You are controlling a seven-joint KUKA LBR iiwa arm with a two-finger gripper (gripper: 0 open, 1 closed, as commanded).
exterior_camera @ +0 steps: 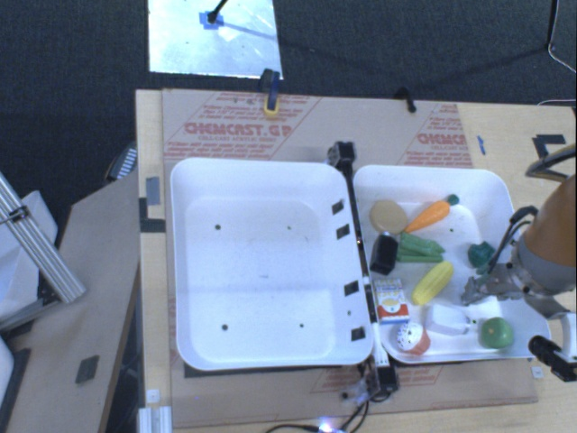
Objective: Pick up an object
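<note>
Overhead view of the bench. The arm (550, 251) enters over the right-hand bin (491, 186), its gripper (480, 289) low among the toys; whether it is spread or closed, and whether it has anything, cannot be told from this angle. Nearest the gripper: a green ball (495, 333) just below and to its right, a white block (448, 317) just below and to its left, a dark green piece (480, 254) just above it, and a yellow corn cob (432, 281) a little further to its left. Beyond the cob, further from the tool, lie a green leafy piece (420, 248), an orange carrot (426, 216), a tan disc (389, 215), a black item (383, 253), a small printed carton (390, 299) and a red-and-white round toy (410, 338). All appear to be light, rigid plastic, probably smooth and apt to slip. The ball would likely roll from a poor pinch; the cob looks the safer target, taken across its narrow middle. The left-hand bin (194, 197) lies well beyond these
</note>
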